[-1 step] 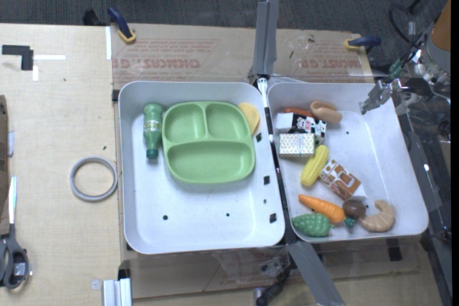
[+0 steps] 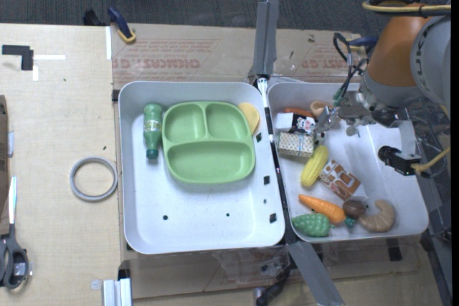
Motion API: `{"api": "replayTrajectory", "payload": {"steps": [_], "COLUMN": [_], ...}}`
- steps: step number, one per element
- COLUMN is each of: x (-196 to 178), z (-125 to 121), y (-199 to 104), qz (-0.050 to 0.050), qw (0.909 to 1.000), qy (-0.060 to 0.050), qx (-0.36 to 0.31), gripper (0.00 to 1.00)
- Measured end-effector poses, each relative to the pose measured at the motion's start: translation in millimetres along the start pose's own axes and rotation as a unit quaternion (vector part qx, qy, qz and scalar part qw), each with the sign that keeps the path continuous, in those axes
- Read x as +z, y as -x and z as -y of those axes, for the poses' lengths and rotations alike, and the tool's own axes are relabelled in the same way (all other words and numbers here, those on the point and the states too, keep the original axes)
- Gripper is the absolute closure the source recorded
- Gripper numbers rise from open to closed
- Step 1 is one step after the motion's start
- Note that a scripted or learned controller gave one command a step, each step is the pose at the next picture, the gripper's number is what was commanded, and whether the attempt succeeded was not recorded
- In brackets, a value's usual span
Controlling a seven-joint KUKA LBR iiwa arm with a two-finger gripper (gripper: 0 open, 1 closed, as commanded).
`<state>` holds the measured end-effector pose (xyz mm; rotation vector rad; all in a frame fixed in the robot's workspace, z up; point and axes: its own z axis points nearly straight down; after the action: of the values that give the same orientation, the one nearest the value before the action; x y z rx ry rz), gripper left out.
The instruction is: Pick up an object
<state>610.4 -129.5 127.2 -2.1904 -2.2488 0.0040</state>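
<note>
Gripper (image 2: 331, 116) hovering over far clutter, grip state impossible to tell; could easily snag the box (image 2: 295, 145) beside the corn (image 2: 315, 165).

Robotics lab: white bins (image 2: 129, 175) on taped cardboard bench (image 2: 57, 118), toy food.

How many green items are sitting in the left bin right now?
2. The green divided plate lies in the upper middle of the left bin, and the green bottle lies just left of it, near the bin's left wall. The plate could hide something small.
</note>
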Motion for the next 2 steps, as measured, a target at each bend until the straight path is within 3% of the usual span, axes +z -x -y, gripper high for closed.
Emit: {"api": "replayTrajectory", "payload": {"steps": [1, 2], "x": [29.9, 35.3], "z": [45.2, 85.4], "y": [-24.8, -34.0], "qz": [0.001, 0.000], "qw": [1.0000, 0.9998], "qy": [0.003, 0.002], "qx": [0.008, 0.021], "gripper": [0.00, 0.00]}}
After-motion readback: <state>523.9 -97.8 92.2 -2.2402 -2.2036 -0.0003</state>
